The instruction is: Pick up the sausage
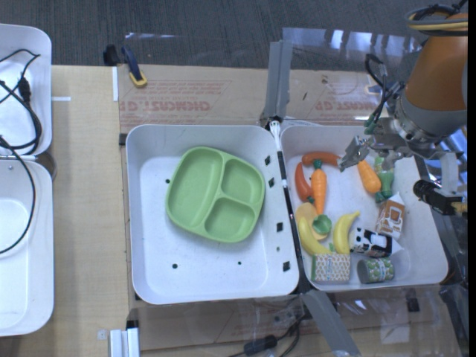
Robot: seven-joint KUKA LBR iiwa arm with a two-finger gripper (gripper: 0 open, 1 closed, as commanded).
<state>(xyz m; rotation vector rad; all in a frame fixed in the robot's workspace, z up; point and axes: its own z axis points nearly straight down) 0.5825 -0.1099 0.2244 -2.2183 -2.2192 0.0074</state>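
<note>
The sausage (pixel 301 181) is a reddish-orange curved piece lying lengthwise near the left wall of the right bin (pixel 424 274), beside a carrot (pixel 318 190). A similar reddish piece (pixel 320 157) lies across just above them. My gripper (pixel 366 158) hangs over the bin's far middle part, to the right of the sausage and apart from it. Its fingers (pixel 349 156) are spread open, with nothing between them. A second carrot (pixel 368 177) lies just below the fingertips.
The right bin also holds two bananas (pixel 342 231), a yellow piece with a green top (pixel 315 225), small cartons (pixel 391 218), a cow-patterned box (pixel 370 241), a can (pixel 376 270) and a packet (pixel 332 267). A green divided plate (pixel 216 193) sits in the left bin (pixel 149 274).
</note>
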